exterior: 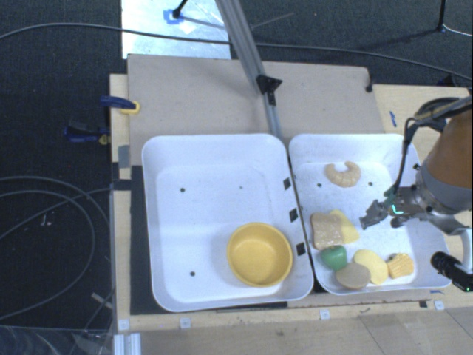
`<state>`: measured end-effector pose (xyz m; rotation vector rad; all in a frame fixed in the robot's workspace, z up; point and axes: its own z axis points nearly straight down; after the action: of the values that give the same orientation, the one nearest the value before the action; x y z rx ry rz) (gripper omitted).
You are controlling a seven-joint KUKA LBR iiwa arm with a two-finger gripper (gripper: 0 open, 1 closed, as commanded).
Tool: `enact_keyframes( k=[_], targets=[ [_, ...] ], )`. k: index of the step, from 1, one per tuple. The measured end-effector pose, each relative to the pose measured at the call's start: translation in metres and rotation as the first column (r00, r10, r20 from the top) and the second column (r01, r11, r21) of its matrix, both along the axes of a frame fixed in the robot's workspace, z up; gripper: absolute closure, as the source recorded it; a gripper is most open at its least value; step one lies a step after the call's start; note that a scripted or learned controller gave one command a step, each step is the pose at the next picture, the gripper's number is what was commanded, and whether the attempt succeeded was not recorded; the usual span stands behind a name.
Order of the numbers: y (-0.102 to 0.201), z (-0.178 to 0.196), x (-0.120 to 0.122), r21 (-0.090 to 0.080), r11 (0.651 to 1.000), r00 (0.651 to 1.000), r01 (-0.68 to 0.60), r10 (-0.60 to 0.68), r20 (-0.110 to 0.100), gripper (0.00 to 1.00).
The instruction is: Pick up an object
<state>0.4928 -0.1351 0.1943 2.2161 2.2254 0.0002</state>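
A slice of toast (pixel 326 231) is lying in the right bin (pixel 310 154), near its left wall, with a yellow piece (pixel 346 228) touching its right side. The gripper (pixel 373 216) is hovering just right of these, its jaws spread apart and pinching nothing. Nearer are sitting a green item (pixel 333 257), a tan disc (pixel 353 276), a lemon (pixel 372 265) and corn (pixel 400 265). A yellow bowl (pixel 259 254) is resting in the left bin (pixel 170 154).

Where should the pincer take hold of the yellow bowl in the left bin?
Probably at the rim. The yellow bowl sits upright with its mouth open, too wide to span, so one finger inside and one outside the wall, coming straight down. The right side of the rim is nearest the pincer.
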Motion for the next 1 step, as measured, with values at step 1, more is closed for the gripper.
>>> enact_keyframes(
  k=[1],
  targets=[
    [0.0, 0.0003, 0.0003, 0.0, 1.0, 1.0, 0.0, 0.0, 0.001, 0.0]
  ],
)
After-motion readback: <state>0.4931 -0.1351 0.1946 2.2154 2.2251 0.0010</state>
